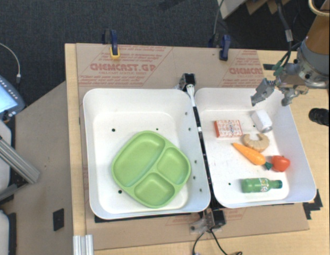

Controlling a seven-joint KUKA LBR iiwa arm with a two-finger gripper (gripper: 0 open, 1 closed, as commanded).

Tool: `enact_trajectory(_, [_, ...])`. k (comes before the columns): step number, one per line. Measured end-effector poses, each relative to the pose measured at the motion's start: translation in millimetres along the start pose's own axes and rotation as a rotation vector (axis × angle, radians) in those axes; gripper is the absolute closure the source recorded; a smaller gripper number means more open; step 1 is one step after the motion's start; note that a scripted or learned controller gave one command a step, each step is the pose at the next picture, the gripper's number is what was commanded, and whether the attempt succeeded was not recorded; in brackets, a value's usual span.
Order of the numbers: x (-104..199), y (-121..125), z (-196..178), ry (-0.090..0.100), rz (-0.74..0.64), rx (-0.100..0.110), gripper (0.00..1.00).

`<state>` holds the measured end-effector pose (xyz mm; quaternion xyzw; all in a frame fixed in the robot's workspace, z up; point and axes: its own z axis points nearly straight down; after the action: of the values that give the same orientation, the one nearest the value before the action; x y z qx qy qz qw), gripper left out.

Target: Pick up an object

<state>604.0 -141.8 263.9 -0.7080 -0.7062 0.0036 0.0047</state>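
Note:
The right bin [297,142] holds a red-and-white box [228,128], a small white cylinder [262,120], a tan pastry-like piece [256,140], an orange carrot [250,154], a red tomato [280,163] and a green bottle [260,185] lying on its side. My gripper [273,95] hangs over the bin's far edge, just beyond the white cylinder. It is open, and nothing shows between its spread fingers [260,94].
The left bin [101,116] holds a green divided plate [150,168]. Two blue clamps [113,40] [224,47] grip the cardboard base's far edge. A black hinge strip [196,126] runs between the bins. Cables hang above the arm at the upper right.

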Motion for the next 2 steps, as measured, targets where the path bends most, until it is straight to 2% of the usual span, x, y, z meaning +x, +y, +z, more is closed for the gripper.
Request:
enact_trajectory(1, [0,2,-7,-0.002,-0.003,-0.013,0.00])
enact_trajectory(2, [1,-3,56,0.000,-0.002,-0.005,0.00])
